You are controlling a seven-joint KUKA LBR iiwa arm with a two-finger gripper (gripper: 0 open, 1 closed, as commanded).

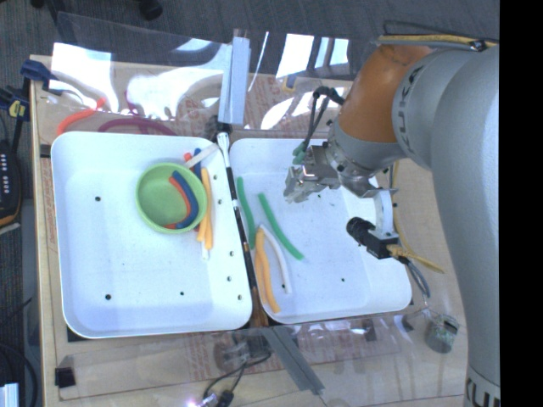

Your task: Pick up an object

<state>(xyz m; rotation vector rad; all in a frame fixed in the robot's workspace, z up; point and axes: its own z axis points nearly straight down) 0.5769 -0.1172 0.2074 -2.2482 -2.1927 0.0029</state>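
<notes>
Inside the right bin [373,291], thin green sticks [278,225] lie near the gripper [299,185]; its grip cannot be judged. They look light, stiff, slippery; best pinched mid-length.

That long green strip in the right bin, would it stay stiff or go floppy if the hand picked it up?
Probably floppy: the long green strip is thin and lies in a slight curve on the right bin floor, so lifted at one end it would likely droop. It looks light for its length. Lying flat, it seems unlikely to roll, but the hand might struggle to get under it.
</notes>
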